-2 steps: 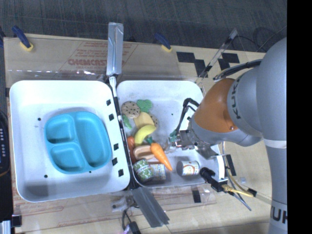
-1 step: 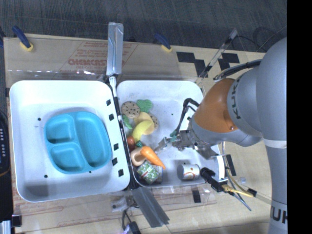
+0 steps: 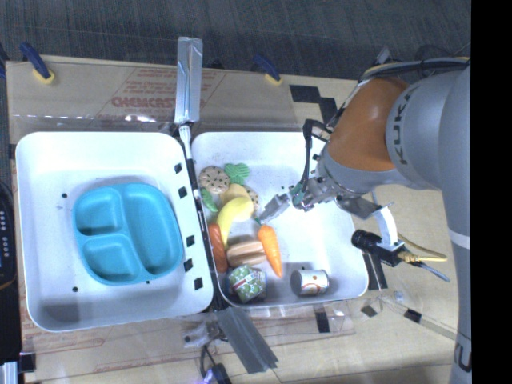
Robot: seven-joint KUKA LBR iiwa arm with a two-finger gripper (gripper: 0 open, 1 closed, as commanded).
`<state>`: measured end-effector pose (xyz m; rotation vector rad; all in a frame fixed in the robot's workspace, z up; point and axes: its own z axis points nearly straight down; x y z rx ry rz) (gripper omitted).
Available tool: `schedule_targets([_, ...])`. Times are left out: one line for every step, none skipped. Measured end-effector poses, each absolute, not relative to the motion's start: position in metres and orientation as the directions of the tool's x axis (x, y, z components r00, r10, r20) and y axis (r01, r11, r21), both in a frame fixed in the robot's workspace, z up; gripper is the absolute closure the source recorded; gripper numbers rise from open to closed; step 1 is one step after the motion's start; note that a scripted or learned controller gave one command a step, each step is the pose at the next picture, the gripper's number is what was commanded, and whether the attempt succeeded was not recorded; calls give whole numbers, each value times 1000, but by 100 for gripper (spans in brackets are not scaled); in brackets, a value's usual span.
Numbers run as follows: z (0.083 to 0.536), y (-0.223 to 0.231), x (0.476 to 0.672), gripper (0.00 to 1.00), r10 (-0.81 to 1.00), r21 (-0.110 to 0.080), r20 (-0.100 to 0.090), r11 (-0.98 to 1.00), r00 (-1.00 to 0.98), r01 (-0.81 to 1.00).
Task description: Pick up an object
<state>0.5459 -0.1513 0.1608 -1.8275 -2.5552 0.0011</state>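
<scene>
My fingers (image 3: 276, 206) hang low in the right bin (image 3: 340, 146), close beside the banana (image 3: 233, 214) in the toy-food pile along its left wall; I cannot tell their spread, and nothing is picked up yet.

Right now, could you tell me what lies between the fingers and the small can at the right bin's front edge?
In the camera view, bare white bin floor lies between the fingers and the can; the carrot sits just left of that stretch.
</scene>
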Motion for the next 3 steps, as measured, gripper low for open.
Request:
schedule_targets([90,-150,526,0,924,-1,1,381,-381,924])
schedule_targets([98,-150,527,100,924,-2,1,383,-383,924])
schedule_targets([179,-100,577,100,960,0,0,280,-280,960])
